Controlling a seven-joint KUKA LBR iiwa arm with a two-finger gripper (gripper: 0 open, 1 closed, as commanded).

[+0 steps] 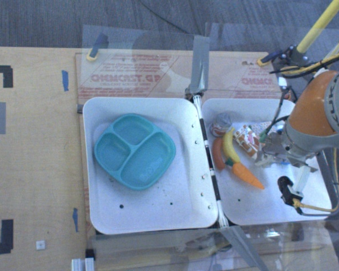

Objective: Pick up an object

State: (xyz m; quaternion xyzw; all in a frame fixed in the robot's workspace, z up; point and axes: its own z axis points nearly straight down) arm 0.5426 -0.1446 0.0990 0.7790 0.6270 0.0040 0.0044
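Two white bins are carried side by side on the desk, and toy food, a carrot and banana, is crowded at nine o'clock of the right bin, just beside the tool, whose opening cannot be told, presumably lowered for a grasp.

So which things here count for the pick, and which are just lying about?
For the pick:
gripper
carrot
banana
sausage
printed packet
small can

Lying about:
blue divided plate
left bin
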